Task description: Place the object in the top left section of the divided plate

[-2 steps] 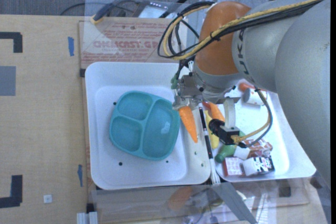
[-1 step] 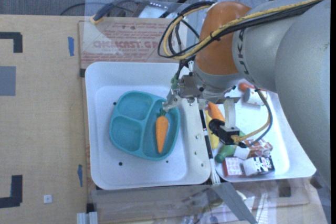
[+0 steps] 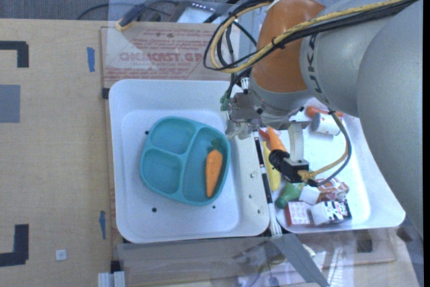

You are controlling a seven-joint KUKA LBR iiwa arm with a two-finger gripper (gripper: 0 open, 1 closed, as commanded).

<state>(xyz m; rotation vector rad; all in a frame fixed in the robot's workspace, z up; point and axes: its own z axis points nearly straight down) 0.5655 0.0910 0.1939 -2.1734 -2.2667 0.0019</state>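
- The small orange plastic toy carrot (image 3: pixel 213 172) lies in the teal divided plate's (image 3: pixel 163 168) long section; it looks light, stiff and smooth.
- Best held across its middle.
- The arm hides the jaws, so I cannot tell their state.

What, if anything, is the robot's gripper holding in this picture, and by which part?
It cannot be told: the grey arm's wrist covers the gripper, which sits over the divide between the two shallow white bins. The orange toy carrot lies free in the teal divided plate.

The arm (image 3: pixel 316 64) hides much of the right bin (image 3: pixel 383 205).
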